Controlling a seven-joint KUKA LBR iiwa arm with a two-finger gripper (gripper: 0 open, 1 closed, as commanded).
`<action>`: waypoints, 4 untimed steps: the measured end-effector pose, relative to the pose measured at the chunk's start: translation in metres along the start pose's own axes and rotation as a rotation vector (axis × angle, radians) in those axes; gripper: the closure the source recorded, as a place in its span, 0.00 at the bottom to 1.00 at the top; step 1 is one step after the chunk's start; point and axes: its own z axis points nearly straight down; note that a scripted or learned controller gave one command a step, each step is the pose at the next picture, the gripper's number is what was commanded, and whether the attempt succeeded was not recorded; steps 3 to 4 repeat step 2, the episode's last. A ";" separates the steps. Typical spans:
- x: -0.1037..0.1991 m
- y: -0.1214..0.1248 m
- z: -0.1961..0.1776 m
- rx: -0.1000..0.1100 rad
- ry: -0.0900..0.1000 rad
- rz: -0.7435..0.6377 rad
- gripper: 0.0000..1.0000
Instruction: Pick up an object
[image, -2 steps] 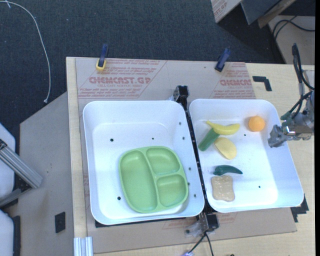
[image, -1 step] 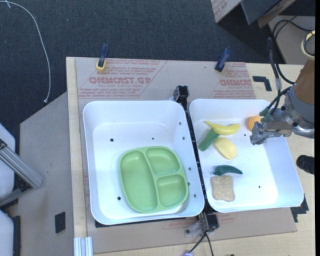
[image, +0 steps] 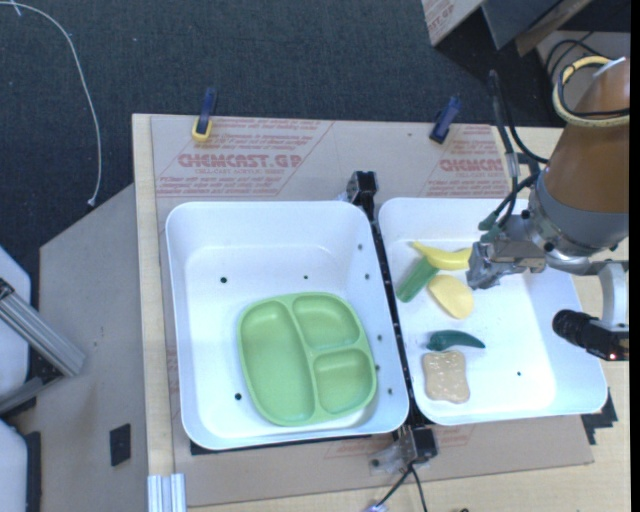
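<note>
Several toy foods lie in the right bin (image: 530, 395). A yellow banana (image: 443, 257) rests near the bin's back left, with a green vegetable (image: 414, 281) slanting just below it. A pale yellow lemon-like piece (image: 452, 296) sits beside them. Further forward lie a dark green pepper-like piece (image: 455, 341) and a beige cracker (image: 445, 377). My gripper (image: 483, 270) hangs low over the right bin, right next to the banana's right end and just above the yellow piece. Nothing is seen held in it.
The left bin (image: 200, 300) holds a light green divided plate (image: 305, 356). A black divider runs between the two bins. Blue and yellow clamps (image: 204, 115) hold the board at the back edge. The right half of the right bin's floor is bare white.
</note>
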 end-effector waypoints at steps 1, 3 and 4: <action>0.055 0.011 0.021 0.004 0.001 -0.003 1.00; 0.110 0.018 0.019 -0.002 0.000 -0.004 1.00; 0.110 0.018 0.019 -0.002 0.000 -0.004 1.00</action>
